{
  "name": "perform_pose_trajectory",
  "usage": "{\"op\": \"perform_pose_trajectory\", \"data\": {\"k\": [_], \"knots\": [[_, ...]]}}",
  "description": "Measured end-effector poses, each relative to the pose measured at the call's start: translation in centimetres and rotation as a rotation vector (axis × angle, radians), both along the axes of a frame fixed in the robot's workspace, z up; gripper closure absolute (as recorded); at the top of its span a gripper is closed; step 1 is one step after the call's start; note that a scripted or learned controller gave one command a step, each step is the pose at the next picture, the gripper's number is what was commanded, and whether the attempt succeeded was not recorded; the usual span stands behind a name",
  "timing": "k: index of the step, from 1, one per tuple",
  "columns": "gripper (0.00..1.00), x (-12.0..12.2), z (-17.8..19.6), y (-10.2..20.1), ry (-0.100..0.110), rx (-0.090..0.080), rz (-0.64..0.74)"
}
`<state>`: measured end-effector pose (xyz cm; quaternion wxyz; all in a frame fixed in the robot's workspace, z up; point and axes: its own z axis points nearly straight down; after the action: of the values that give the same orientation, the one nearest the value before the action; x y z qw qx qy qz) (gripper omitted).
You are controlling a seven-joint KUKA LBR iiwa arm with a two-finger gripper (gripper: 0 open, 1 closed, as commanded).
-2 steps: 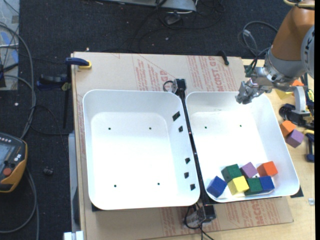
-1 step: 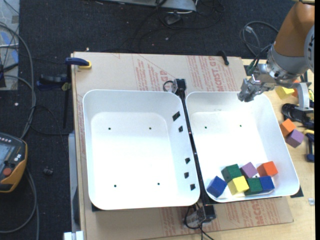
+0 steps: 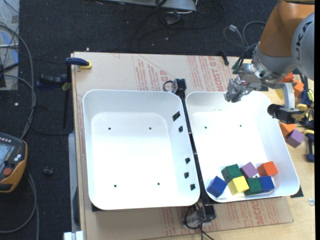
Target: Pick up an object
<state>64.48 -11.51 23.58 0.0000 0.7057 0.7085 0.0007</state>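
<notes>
Blocks [image 3: 243, 179] heaped in right bin [image 3: 280, 149] on cardboard-topped bench [image 3: 130, 69], dark carpet [image 3: 45, 24] around

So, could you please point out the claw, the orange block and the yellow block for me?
claw [image 3: 234, 96]: camera view, tip of the fingers above the right bin's far edge.
orange block [image 3: 268, 168]: camera view, its top face.
yellow block [image 3: 238, 184]: camera view, its top face.

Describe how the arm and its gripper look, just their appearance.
The arm is bulky and rounded, with a broad orange shell above a grey wrist section; part of dark lettering shows at the picture's right edge. The gripper is a small grey metal piece, blurred, with thin dark cables running beside it.
</notes>
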Motion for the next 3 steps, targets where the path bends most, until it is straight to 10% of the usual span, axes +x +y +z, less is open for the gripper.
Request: {"op": "perform_pose_trajectory", "data": {"k": [3], "knots": [[1.0,-3.5,1.6,15.6,0.001,0.0,0.0]]}}
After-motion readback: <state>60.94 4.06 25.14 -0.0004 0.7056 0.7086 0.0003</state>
